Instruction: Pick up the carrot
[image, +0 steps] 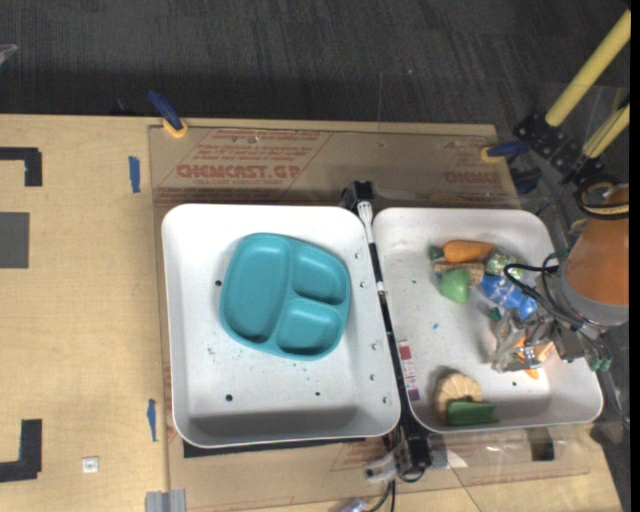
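Desk (70, 330) carries two shallow white bins side by side. Left bin (195, 390) holds a teal divided plate (285, 295), sitting slightly toward the far side, three compartments visible.

Right bin (415, 300) holds the toy food. The carrot (468, 252) lies near the bin's far edge, orange, roughly parallel to that edge, with a greenish end toward the left. Just beside it on the near side sits a green rounded piece (455, 287). To the right of these lies a blue-and-white item (500, 292) with a small green-yellow piece (496, 264) above it; what these are is too cluttered to tell. Near the bin's near edge, a tan bread-like piece (458, 385) rests against a dark green block (470, 410).

The arm enters over the right bin's right edge, orange band (607, 265) visible. The end effector (522, 350) is low over the right half of the right bin, between the blue item and the near-edge pieces, well apart from the carrot. Whether it is released or clenched: cannot tell, cables and clutter mask it. The carrot lies free in the bin.
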